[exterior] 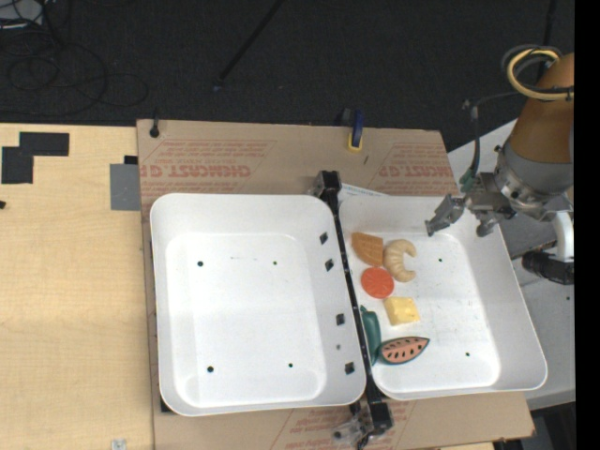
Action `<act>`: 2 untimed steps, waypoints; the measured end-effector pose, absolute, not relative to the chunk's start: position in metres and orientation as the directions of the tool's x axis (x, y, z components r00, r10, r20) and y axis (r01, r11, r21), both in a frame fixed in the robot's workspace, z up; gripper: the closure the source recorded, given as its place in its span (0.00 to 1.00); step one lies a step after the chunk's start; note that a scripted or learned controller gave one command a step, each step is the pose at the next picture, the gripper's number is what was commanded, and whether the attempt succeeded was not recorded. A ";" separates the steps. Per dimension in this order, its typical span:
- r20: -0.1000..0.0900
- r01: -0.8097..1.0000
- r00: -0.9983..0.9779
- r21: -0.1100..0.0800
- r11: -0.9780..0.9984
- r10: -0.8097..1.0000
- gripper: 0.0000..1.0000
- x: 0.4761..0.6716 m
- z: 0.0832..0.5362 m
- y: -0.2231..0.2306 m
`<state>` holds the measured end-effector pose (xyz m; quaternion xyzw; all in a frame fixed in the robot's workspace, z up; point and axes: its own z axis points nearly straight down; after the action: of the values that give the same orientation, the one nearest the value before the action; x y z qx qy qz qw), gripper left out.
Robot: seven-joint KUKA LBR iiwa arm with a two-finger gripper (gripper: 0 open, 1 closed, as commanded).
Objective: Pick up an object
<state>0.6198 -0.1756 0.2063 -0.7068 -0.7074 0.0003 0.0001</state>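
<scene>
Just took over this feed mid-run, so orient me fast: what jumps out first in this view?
A small cluster of toy food sits on the left side of the right bin, next to the divider: a bread piece, a croissant, a red disc, a yellow cheese block and a watermelon slice. The tool hovers over that bin's upper right rim, apart from them.
</scene>
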 end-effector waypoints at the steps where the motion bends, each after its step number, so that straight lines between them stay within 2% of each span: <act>1: 0.004 1.000 -0.003 -0.008 0.003 1.000 0.00 0.567 0.199 -0.121; 2: 0.002 1.000 0.000 -0.001 0.000 1.000 0.00 0.577 0.083 -0.102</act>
<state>0.5773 -0.1024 0.0834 -0.7071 -0.7071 -0.0002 0.0012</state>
